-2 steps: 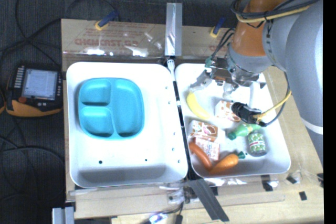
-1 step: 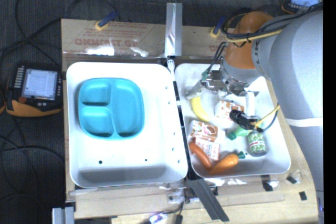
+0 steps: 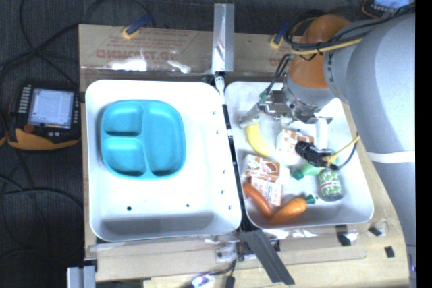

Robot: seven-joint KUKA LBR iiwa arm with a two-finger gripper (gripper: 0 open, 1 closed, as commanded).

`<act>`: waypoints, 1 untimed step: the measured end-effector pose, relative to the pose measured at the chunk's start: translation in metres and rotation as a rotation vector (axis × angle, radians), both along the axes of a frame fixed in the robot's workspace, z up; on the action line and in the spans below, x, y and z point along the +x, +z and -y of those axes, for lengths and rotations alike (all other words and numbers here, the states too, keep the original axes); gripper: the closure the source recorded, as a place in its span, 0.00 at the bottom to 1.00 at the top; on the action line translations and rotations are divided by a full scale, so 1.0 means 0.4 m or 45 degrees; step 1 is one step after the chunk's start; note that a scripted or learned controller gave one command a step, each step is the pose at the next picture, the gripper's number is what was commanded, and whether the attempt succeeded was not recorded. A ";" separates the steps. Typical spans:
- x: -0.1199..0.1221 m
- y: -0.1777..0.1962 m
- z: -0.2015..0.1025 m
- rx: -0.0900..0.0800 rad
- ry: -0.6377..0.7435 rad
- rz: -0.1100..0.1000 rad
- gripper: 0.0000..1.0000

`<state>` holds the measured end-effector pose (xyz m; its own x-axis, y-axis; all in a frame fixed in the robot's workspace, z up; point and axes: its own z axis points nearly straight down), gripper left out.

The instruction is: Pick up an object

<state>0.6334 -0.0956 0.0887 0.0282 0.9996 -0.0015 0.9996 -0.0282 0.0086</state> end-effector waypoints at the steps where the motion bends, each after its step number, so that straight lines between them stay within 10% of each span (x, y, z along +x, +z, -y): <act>1: 0.001 0.025 -0.002 0.002 0.000 0.001 1.00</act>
